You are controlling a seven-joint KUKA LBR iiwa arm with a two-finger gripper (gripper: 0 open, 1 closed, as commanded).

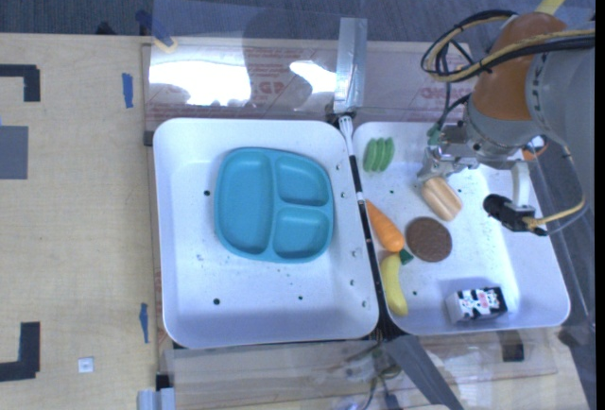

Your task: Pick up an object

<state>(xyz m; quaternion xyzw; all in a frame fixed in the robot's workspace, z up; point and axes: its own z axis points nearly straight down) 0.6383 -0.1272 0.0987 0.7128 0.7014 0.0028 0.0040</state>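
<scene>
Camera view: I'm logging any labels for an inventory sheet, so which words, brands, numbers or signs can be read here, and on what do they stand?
No text can be read.
The small carton in the right bin: black and white cow-like patches, any print too small to read.
The clear sheet behind the bins: faint reddish marks, too blurred to read.
The bench: black corner marks and blue tape bits, no lettering.

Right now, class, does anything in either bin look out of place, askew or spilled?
Nothing stands out. The blue divided plate lies flat in the left bin. The carrot, banana, bread roll and brown disc lie loosely in the right bin.
</scene>
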